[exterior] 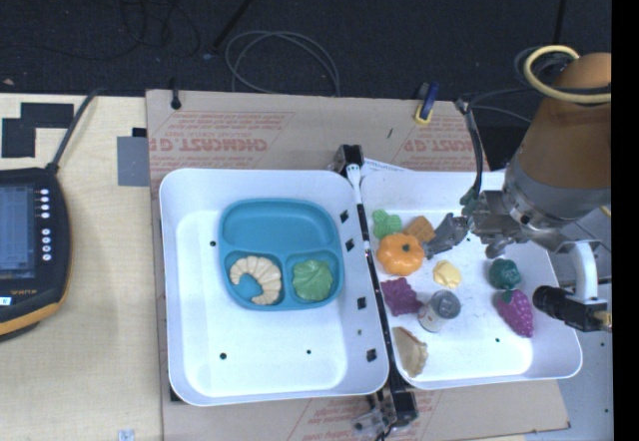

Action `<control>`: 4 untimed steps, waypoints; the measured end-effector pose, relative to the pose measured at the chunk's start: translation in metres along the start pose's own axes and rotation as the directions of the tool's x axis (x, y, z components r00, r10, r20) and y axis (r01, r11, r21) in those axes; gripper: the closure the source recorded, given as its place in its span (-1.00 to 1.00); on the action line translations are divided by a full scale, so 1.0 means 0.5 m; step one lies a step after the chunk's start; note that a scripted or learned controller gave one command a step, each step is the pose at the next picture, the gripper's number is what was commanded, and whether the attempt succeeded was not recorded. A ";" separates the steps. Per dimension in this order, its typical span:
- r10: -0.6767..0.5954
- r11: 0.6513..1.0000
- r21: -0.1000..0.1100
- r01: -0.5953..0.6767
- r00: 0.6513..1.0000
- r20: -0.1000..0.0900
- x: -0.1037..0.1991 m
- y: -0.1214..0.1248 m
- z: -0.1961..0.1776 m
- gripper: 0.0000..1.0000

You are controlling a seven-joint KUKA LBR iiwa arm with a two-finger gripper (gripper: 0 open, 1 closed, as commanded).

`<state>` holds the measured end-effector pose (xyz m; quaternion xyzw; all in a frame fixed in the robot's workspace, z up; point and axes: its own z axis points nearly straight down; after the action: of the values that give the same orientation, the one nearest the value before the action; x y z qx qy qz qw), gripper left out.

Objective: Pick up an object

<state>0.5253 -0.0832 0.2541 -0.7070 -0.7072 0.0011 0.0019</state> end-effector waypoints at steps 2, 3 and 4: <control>0.003 1.000 0.001 -0.003 1.000 -0.001 -0.103 -0.051 0.338 -1.00; -0.004 1.000 -0.007 0.004 1.000 0.001 -0.042 0.107 0.319 -1.00; -0.003 1.000 -0.007 0.003 1.000 0.001 0.004 0.242 0.332 -1.00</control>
<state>0.6458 -0.0810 0.0878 -0.7058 -0.7084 -0.0010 -0.0008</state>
